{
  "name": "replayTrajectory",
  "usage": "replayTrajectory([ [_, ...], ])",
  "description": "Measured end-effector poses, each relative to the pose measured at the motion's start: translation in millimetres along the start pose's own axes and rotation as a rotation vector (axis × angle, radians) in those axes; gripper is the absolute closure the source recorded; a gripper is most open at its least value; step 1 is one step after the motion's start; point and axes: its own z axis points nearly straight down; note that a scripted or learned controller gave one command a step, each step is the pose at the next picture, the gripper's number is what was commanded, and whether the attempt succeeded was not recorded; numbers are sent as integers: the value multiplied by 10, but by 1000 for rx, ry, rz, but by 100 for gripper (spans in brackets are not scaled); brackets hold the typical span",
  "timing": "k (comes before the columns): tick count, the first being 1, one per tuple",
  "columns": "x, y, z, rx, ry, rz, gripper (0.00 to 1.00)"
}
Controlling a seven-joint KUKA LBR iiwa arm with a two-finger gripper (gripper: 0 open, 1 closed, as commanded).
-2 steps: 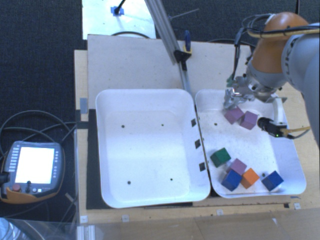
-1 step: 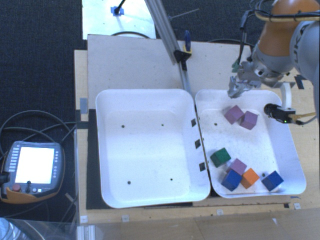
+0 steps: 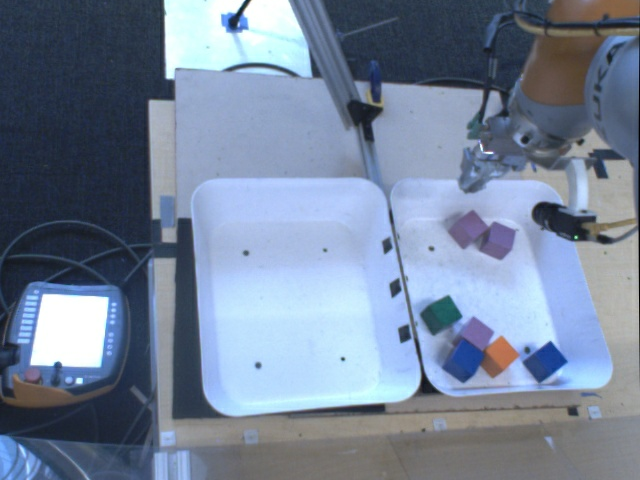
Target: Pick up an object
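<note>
Your claw point(image 3: 478, 175) hung over the right bin's point(image 3: 570, 298) far rim; its opening could not be told. Just below lay two purple cubes point(image 3: 467, 229), touching. Green, purple, blue and orange cubes point(image 3: 499, 356) clustered near the front wall.

This is a robotics lab. A grey industrial arm with an orange band point(image 3: 585, 58) reaches over a pale wooden bench point(image 3: 260, 118) that bears two shallow white plastic bins point(image 3: 300, 203) side by side. A grey and orange handheld control pendant with a lit screen point(image 3: 62, 343) lies on dark carpet point(image 3: 80, 88), its black cables point(image 3: 70, 243) looping beside it. A slanted aluminium pole point(image 3: 325, 43) is clamped at the bench.
</note>
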Motion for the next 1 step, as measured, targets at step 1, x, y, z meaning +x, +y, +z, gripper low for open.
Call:
replayTrajectory([
  [1, 449, -4, -23, 1, 1, -4, 100],
])
